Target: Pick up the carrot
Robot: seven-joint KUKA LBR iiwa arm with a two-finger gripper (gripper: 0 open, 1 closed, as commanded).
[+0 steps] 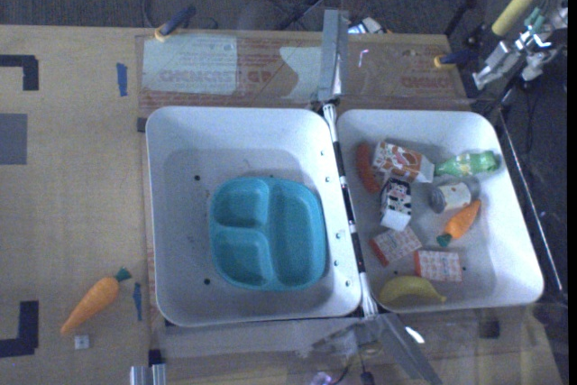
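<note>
Our hand (505, 59) sits at the upper right, outside the bins; we cannot tell its state. The carrot (462, 221) lies slanted in the right bin (523, 234), just beside a grey cup (450, 196), so access looks tight. Another carrot (90, 302) rests on the bench (63, 194).

Orange carrot (462, 222), blue tray (268, 232), yellow banana (410, 289), green bottle (468, 163), white bins (167, 140).

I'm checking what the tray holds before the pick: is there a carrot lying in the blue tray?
No. The blue tray holds no carrot; one carrot lies in the right bin, another carrot on the bench.
</note>
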